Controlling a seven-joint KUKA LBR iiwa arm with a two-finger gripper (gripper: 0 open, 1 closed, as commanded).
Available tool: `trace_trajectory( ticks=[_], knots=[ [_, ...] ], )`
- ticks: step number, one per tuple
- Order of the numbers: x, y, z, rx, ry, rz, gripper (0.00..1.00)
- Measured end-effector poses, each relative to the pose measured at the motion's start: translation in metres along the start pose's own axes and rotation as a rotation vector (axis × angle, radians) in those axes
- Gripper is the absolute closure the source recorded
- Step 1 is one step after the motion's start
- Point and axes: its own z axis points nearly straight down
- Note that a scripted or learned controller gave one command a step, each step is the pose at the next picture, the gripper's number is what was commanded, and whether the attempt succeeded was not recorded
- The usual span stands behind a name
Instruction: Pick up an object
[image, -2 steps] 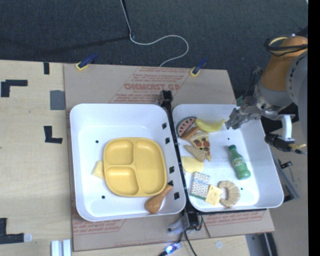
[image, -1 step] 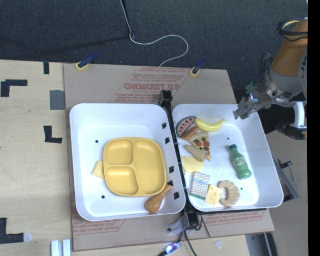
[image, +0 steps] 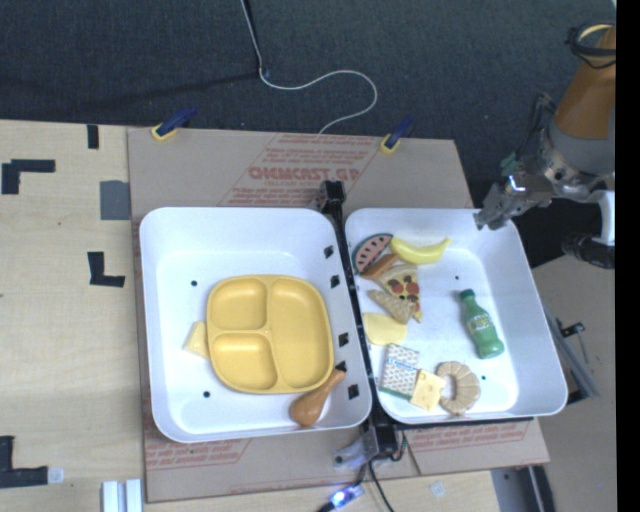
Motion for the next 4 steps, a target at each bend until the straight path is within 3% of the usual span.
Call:
trace_trajectory(
  ticks=[1,2,3,4],
  knots=[
    [0.041,-0.04,-0.002,0.006,0.0,0.0,1.0],
    [0.087,-0.059,0.007,0.005,0.001,-0.002,1.0],
    [0.128,-0.09,-0.007,0.005,0.002,-0.002,1.0],
    [0.139,-0.104,-0.007,0.005,0.001,0.0,1.0]
  ],
)
